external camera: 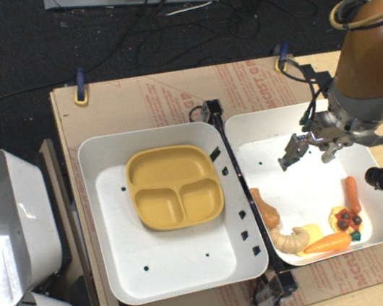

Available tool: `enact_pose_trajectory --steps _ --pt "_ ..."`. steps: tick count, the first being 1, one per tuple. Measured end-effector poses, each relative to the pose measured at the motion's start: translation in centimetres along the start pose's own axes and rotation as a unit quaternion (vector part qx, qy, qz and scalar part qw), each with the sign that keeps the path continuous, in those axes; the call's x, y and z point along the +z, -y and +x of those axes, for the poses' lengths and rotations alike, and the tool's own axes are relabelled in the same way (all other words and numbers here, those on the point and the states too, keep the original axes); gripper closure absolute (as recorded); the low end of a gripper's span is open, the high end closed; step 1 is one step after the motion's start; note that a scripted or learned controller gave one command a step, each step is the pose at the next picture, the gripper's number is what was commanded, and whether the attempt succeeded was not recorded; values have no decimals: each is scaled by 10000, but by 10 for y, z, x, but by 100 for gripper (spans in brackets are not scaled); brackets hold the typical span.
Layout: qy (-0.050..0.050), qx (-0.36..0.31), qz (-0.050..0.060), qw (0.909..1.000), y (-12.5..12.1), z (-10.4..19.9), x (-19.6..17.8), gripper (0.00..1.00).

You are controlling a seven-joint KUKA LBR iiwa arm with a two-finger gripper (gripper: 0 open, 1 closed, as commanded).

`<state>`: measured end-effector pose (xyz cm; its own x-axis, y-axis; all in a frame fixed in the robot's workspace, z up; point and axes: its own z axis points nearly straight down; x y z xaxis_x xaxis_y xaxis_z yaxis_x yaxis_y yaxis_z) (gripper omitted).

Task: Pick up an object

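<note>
You see the gripper hanging over the upper middle of the right bin, its dark fingers pointing toward the divider between the bins. You cannot tell from this angle how far the fingers are spread, and nothing shows between them.

The things to pick all lie nearer the camera than the gripper, along the right bin's near edge. Below and a little to the left of the gripper lies an orange squash against the divider, and just beyond it a pale croissant. Straight below, farthest from the gripper, a carrot lies along the near wall, touching the croissant's end. Below and to the right, a red sausage stands lengthwise, and just under it sits a yellow piece with dark berries on it.

Left of the gripper, across the divider, the left bin holds a yellow tray with three compartments.

The cardboard sheet on the bench carries red printing, seen reversed; you cannot read it reliably. Blue-and-yellow clamps grip its far edge.
</note>
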<state>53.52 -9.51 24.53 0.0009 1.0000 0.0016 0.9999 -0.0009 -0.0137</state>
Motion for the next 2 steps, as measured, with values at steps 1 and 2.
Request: enact_pose_trajectory --steps 1,2 --pt "6 -11 -64 10000 -2 0 -7 0" --pt "7 4 -55 10000 -11 -2 52 0"
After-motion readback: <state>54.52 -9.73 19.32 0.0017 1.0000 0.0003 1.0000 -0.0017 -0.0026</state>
